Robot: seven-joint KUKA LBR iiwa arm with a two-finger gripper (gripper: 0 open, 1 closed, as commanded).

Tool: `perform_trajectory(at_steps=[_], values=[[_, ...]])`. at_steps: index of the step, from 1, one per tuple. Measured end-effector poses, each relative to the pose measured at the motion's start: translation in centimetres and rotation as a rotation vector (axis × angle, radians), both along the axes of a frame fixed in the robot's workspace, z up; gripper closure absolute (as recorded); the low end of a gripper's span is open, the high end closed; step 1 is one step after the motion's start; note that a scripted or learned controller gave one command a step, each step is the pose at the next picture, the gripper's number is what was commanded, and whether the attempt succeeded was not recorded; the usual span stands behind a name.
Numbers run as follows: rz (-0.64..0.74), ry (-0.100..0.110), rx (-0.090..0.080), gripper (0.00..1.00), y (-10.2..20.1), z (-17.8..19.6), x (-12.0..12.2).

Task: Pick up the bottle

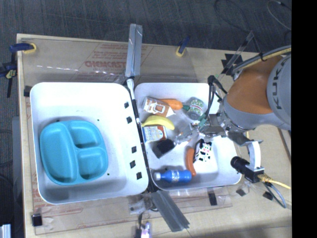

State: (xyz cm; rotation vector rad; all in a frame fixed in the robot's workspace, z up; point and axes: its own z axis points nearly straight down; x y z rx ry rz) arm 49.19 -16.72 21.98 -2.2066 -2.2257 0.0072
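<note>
The bottle (173, 176) is blue with a white cap at its left end. It lies on its side along the front wall of the right bin (218, 170). My gripper (187, 131) hangs over the middle of that bin, above and behind the bottle and well apart from it. It is close to the banana (158, 122) and a black block (162, 147). The grey arm with its orange band (252, 90) comes in from the right.
The right bin also holds a carrot (172, 103), a juice carton (153, 106), a red pack (155, 132), a green-and-white round thing (196, 106), an orange sausage shape (190, 160) and a black-and-white toy (202, 151). A blue divided plate (73, 151) lies in the left bin (79, 95).
</note>
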Motion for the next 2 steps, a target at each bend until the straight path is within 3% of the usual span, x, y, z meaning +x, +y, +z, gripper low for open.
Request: perform_trajectory(at_steps=[1,2], values=[[0.218,-0.001,0.001,0.00,7.2,-4.5,-1.5],[0.208,-0.001,0.000,0.00,9.3,-3.1,1.4]])
